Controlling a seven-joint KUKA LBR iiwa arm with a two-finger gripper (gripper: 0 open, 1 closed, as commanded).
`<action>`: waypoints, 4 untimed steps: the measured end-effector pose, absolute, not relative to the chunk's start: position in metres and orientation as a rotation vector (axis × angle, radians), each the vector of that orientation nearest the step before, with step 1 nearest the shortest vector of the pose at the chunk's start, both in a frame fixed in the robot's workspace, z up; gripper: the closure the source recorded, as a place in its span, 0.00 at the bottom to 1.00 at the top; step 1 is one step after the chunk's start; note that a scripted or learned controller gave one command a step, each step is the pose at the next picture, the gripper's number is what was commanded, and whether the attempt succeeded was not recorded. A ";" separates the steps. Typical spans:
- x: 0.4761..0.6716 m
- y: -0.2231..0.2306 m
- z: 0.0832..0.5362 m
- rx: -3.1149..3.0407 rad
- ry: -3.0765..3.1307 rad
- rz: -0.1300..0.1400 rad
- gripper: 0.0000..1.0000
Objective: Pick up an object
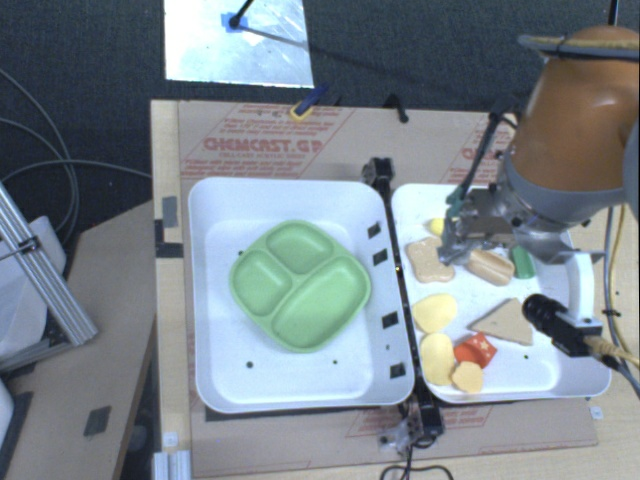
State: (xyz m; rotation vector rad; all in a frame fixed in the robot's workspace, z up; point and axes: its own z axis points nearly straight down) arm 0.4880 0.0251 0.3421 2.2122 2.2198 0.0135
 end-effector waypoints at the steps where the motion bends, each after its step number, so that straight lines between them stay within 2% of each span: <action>1: 0.484 0.038 0.176 2.226 2.229 -0.015 1.00; 2: 0.516 0.076 0.204 2.211 2.228 0.007 1.00; 3: 0.485 0.113 0.161 2.217 2.232 -0.003 1.00; 4: 0.536 0.079 0.186 2.219 2.216 0.006 1.00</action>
